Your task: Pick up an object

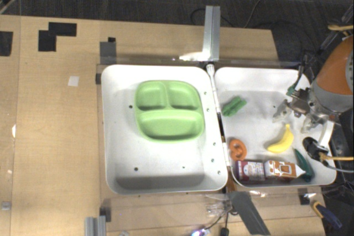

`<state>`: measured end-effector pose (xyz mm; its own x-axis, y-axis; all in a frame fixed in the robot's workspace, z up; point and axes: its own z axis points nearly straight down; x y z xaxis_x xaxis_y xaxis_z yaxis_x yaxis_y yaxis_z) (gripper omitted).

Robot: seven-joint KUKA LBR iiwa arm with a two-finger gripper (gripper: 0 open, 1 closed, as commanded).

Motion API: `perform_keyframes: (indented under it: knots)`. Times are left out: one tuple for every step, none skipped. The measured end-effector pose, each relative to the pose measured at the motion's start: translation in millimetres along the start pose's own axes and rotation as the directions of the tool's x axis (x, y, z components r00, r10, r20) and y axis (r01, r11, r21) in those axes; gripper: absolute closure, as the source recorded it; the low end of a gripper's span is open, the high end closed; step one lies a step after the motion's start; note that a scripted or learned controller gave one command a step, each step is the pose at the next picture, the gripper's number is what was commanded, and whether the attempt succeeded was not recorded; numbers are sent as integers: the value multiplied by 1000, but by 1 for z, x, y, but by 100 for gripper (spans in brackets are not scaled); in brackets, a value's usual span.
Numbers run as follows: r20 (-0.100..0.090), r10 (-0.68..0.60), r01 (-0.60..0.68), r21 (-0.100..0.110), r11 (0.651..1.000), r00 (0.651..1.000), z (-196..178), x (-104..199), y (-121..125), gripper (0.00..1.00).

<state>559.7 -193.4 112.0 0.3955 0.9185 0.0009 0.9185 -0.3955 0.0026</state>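
grey arm's gripper [291, 108] hovers low in the right white plastic bin [251, 79], can't tell its state. step looks like approach; nothing gripped. small yellow banana [281, 141] lies just beside it, likely target: shift over, descend, close.

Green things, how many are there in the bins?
3. A green plate in the left bin. In the right bin: a green piece near its left wall, and a dark green tool at its front right corner. The arm may hide more.
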Motion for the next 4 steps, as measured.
perform_keyframes:
  knots:
    - [1,-247,247,-14,969,969,21,-6,-14,0]
    - [-1,-250,250,-17,968,968,10,-3,-12,100]
    - [1,-191,191,-1,982,982,-35,23,33,100]
    - [1,-395,395,-1,919,919,-94,106,44,100]
